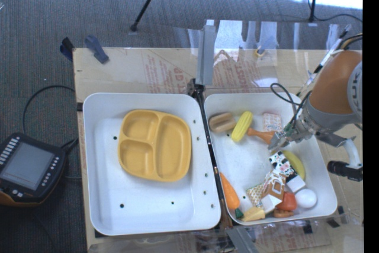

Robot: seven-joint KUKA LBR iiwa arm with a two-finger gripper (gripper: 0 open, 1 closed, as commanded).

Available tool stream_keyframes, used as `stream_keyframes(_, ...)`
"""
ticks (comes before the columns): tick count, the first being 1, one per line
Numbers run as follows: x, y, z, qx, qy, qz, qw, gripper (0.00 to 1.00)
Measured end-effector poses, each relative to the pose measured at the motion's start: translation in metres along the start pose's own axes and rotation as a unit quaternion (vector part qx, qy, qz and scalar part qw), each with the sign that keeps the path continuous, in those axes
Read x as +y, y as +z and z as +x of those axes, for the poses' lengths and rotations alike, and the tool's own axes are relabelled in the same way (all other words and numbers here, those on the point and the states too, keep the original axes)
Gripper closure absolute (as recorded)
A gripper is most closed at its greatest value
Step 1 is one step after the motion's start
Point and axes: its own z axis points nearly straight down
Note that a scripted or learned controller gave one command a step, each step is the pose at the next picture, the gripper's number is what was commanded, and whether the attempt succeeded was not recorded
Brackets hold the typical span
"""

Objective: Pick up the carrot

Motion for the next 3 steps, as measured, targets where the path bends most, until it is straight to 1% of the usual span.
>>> stream_keyframes(1, -0.001, -0.009, 0.0, 0.001, 0.002, 0.001, 1.0, 1.0)
stream_keyframes(2, 0.008, 0.01, 0.105, 0.0, 0.125, 0.001, 0.9921, 1.0)
stream_keyframes(3, 0.054, -0.095, 0.155, -0.001, 0.192, -0.006, 0.9813, 1.0)
